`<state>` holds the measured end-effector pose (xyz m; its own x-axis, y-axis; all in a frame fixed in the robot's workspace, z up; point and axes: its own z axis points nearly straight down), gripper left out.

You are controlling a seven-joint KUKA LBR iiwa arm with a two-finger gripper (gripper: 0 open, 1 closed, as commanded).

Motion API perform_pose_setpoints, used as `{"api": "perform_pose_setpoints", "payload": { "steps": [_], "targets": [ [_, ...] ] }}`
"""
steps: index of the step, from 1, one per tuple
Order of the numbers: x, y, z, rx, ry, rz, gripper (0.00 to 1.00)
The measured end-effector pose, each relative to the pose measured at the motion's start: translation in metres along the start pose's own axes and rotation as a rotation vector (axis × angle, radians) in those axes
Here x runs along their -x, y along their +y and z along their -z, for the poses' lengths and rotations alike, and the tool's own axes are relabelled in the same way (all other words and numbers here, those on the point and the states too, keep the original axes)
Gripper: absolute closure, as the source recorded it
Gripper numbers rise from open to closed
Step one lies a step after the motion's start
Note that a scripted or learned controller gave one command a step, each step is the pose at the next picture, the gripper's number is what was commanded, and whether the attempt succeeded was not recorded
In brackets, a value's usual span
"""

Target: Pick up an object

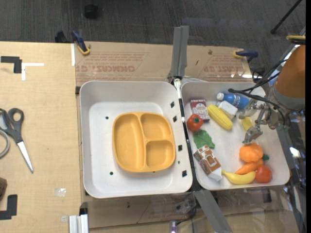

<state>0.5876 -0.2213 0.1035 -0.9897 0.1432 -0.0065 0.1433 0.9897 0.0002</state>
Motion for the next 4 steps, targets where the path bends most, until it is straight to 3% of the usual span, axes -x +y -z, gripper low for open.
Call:
{"api": "perform_pose_setpoints", "payload": {
  "steps": [1, 2, 3, 4],
  "targets": [
    [-0.058, -0.007, -0.004, 0.001, -0.021, -0.181, 0.0],
    [-0.06, -0.007, 0.004, -0.001, -0.014, -0.177, 1.0],
    [-0.058, -0.006, 0.005, 0.0, -0.022, -0.177, 0.0],
    [-0.084, -0.011, 0.007, 0.002, -0.075, -0.306, 0.0]
  ]
}}
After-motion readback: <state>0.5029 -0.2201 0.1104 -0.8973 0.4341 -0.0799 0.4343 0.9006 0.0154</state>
